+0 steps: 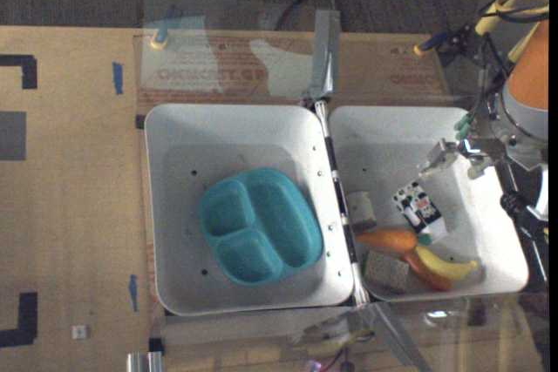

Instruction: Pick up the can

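Nearest the lens, along the front wall of the right bin (514, 274), lay a grey sponge-like block (386, 271), a yellow banana (445, 262) and a carrot (387, 239), the banana and carrot touching a reddish piece partly hidden beneath them. Just behind these, a white box with black and red print (418, 209) rested tilted, below and a little left of the gripper (455, 152). Further left of the fingers, close against the divider, stood the can (359, 209), small and grey, well apart from the gripper and untouched. Across the divider, the left bin (174, 144) held a teal divided plate (259, 225). Up at the right bin's back right, the gripper hung over the floor of the bin, but whether its fingers were spread or closed could not be told; nothing showed between them.
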`<action>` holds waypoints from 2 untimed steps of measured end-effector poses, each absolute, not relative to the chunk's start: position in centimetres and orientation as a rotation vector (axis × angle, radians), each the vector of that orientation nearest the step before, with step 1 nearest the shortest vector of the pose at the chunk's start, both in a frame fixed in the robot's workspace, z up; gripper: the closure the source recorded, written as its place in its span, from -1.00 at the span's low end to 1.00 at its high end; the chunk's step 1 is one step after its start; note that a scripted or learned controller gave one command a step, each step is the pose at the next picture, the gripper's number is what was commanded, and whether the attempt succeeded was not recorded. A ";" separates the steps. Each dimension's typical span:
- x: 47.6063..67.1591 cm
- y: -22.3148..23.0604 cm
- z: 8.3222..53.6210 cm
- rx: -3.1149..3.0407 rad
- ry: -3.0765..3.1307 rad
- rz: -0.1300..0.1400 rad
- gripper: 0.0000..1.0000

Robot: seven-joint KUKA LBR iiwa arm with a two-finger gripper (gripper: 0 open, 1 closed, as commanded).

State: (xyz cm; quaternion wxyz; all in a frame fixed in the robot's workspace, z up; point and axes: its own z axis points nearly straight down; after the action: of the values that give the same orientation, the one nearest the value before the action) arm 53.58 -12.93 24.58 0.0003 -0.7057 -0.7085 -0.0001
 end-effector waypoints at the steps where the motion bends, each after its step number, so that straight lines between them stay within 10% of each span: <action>1: 53.9 -13.7 23.9 -2.537 -1.853 -0.001 -1.00; 2: 56.8 -16.2 15.1 -2.636 -1.706 0.002 -1.00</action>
State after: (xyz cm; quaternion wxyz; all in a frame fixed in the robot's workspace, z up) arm 56.78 -16.24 15.07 0.0007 -0.8395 -0.5433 0.0006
